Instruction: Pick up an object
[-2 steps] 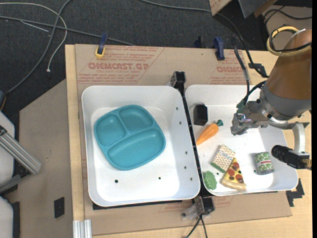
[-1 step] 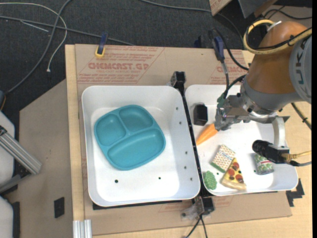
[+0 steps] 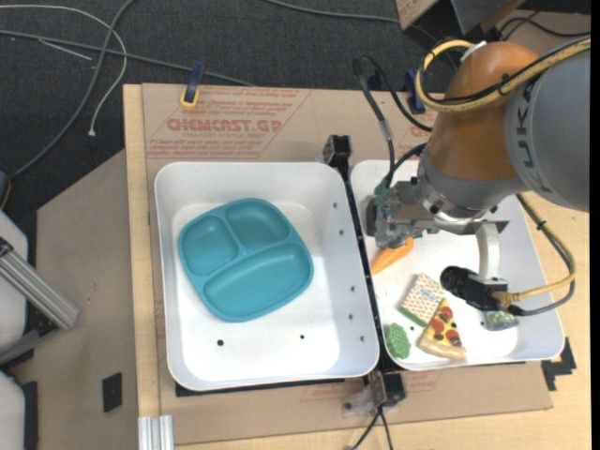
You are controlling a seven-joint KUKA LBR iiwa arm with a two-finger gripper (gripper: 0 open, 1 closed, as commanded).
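My gripper (image 3: 391, 231) hangs low over the left side of the right bin (image 3: 530, 345), close to the wall between the two bins. An orange toy carrot (image 3: 393, 255) lies slanted right below it, its upper end at the gripper's tip; whether they touch is unclear. Further toward the front of that bin lie a pale checked cracker (image 3: 422, 297), a toy pizza slice (image 3: 442, 331) and a small green piece (image 3: 398, 339). The arm's bulk hides the back of the right bin.
The left bin (image 3: 178, 186) holds a teal divided plate (image 3: 246, 257) left of its middle. A black clamp (image 3: 337, 149) sits at the back where the bins meet. Cables run across the dark floor behind the bench.
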